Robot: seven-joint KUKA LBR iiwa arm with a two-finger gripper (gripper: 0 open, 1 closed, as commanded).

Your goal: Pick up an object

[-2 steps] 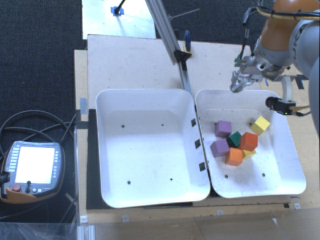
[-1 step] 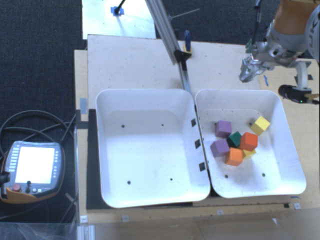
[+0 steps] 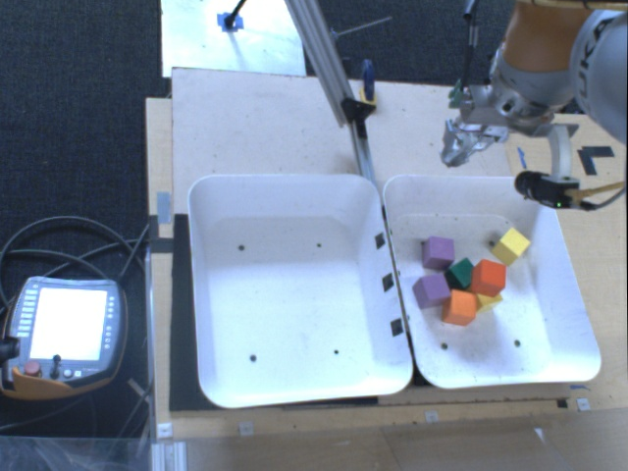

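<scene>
the gripper (image 3: 461,152) is seen above the bench (image 3: 265,126), just beyond the far rim of the right bin (image 3: 549,351), near that bin's far left corner. whether its jaws are wide or narrow cannot be told from this slant; nothing is seen between them. it hangs from a grey wrist under the orange band of the arm (image 3: 545,37), which enters from the right.

in the right bin a cluster of small blocks lies toward the middle, nearer the left wall. a purple cube (image 3: 438,252) sits at the far side of the cluster, and a second purple cube (image 3: 431,289) lies nearer the front, close to the left wall. between them and to the right a dark green cube (image 3: 460,273) touches a red-orange cube (image 3: 489,277). an orange cube (image 3: 459,307) lies at the front of the cluster, with a yellow piece (image 3: 488,300) partly hidden beside it. a yellow cube (image 3: 510,245) stands a little apart toward the far right, turned corner-on to the bin walls. the blocks are roughly cubic, so no long axis can be made out.

the left bin (image 3: 226,361) lies alongside, touching the right bin's edge.
</scene>
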